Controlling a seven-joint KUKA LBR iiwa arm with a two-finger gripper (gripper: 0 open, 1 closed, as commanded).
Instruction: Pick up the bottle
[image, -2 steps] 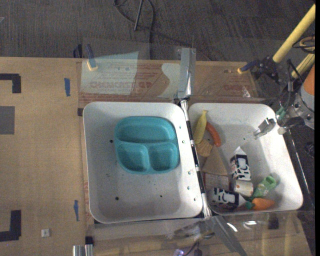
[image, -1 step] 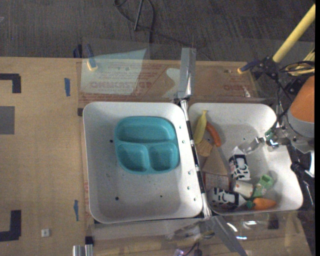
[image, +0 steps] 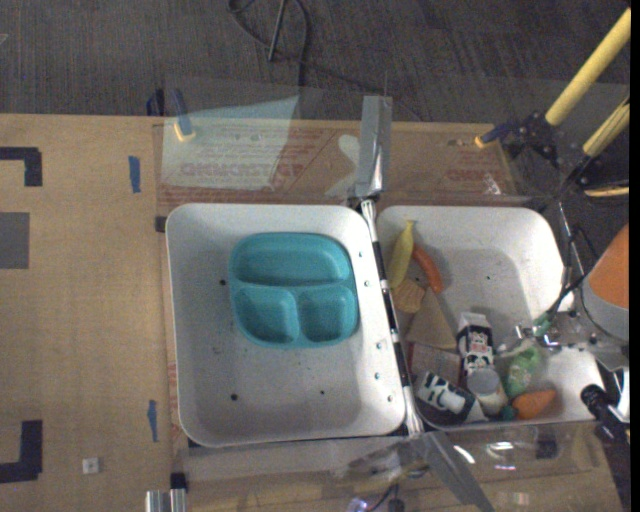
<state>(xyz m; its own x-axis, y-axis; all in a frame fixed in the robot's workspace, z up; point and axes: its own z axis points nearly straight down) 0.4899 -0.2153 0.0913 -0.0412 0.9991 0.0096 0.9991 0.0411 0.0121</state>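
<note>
**binwatcher:** In the right-hand bin (image: 520, 235), the gripper (image: 548, 336) sits low near the bin's right wall, with the grey arm (image: 612, 300) and its orange band coming in from the view's right edge. Is it open or closed? Honestly can't tell, that bit is a blurry tangle of metal.

**kuka_fan:** Same here, no idea on the gripper's state. Nothing reads as held in it either. Where's the bottle?

**binwatcher:** The bottle (image: 487, 392) looks to me like the small pale one with the grey top, below and to the left of the gripper in the picture, near the bin's front edge. It's close to the gripper but apart from it.

**kuka_fan:** What's crowding it?

**binwatcher:** A green item (image: 522, 370) lies right below the gripper, between it and the bottle. An orange piece (image: 535, 403) is just under that. The cow-print carton (image: 476, 343) stands left of the gripper, just above the bottle. A black-and-white thing (image: 443, 393) is further left, beside the bottle.

**kuka_fan:** And further off?

**binwatcher:** Up and left of the gripper, a banana (image: 401, 255) and a carrot (image: 428, 270) lie by the divider. Way left, the other bin (image: 200, 390) holds a teal divided tray (image: 293, 288). Both bins rest on the bench (image: 80, 330).
</note>
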